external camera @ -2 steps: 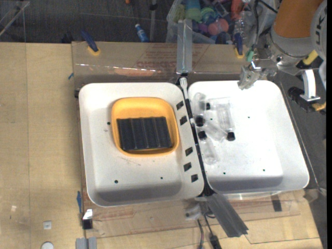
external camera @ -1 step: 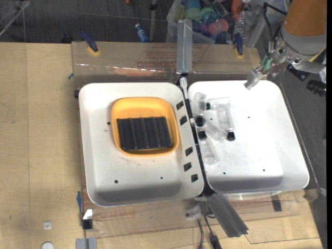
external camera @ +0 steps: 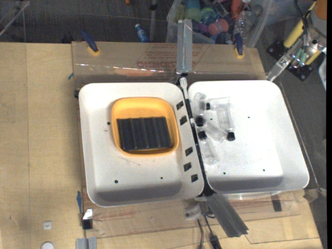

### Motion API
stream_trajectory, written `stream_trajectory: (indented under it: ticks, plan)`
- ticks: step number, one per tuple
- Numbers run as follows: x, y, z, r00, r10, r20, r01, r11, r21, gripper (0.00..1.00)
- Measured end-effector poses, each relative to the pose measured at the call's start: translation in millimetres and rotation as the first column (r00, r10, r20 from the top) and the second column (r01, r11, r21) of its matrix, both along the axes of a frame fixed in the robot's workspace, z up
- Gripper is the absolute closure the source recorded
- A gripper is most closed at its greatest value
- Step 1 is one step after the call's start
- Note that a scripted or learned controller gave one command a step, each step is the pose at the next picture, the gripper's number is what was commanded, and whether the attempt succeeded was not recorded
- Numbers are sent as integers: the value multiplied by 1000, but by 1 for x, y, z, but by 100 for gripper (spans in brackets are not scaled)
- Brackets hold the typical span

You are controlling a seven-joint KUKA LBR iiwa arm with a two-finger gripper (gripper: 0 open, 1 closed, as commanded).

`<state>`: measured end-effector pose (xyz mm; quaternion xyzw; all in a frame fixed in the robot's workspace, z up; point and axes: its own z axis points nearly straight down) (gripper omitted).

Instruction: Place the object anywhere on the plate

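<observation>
Nearest the bottom edge, a grey metal bar (external camera: 228, 219) lies slantwise on the wooden bench (external camera: 36, 139), just below the seam where the two white bins meet.

Above it to the left, the left bin (external camera: 98, 175) holds an orange-yellow plate (external camera: 142, 104) with rounded corners and a raised rim. The object (external camera: 144, 133) lies flat on that plate: a dark, nearly black rectangular slab with lengthwise ribs across its top. It fills most of the plate's floor, sits a little toward the lower edge, and lies wholly inside the rim.

At the left side of the right bin (external camera: 259, 139), close to the seam, is a cluster of clear plastic pieces with small black caps (external camera: 218, 121); their outlines are hard to make out against the white.

My gripper (external camera: 293, 56) hangs at the upper right of the frame, outside the right bin's far corner and well apart from the plate and the slab. It touches nothing I can see and nothing shows in it. It is small and cluttered there, so I cannot tell whether it is open or closed. My arm (external camera: 317, 14) runs off the right edge above it.
</observation>
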<state>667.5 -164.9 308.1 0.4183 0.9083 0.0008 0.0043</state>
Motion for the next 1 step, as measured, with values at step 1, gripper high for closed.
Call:
stream_trajectory:
  ticks: [1]
  plan:
    - [-3,-51,-23,983,184,-4,-184,983,1,100]
